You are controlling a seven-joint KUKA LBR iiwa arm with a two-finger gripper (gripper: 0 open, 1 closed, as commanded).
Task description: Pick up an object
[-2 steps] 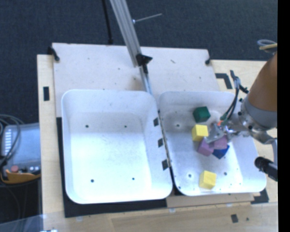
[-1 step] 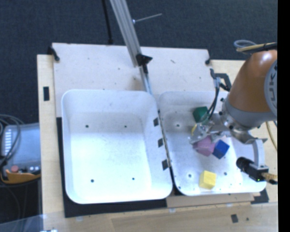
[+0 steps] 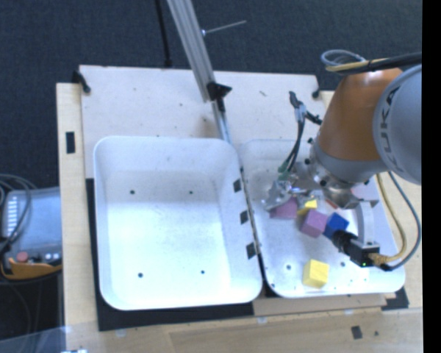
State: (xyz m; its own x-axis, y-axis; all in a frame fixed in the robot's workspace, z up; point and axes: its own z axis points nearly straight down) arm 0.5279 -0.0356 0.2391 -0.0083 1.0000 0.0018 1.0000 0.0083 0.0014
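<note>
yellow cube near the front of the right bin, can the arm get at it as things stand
Probably yes. The yellow cube sits alone on open floor in the right bin, apart from the pink blocks, with nothing over it; the arm hangs just behind.

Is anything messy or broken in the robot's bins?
Nothing looks broken or spilled. The blocks all lie in the right bin: a pink block, a purple block and a blue block bunched together, a yellow block apart.
</note>
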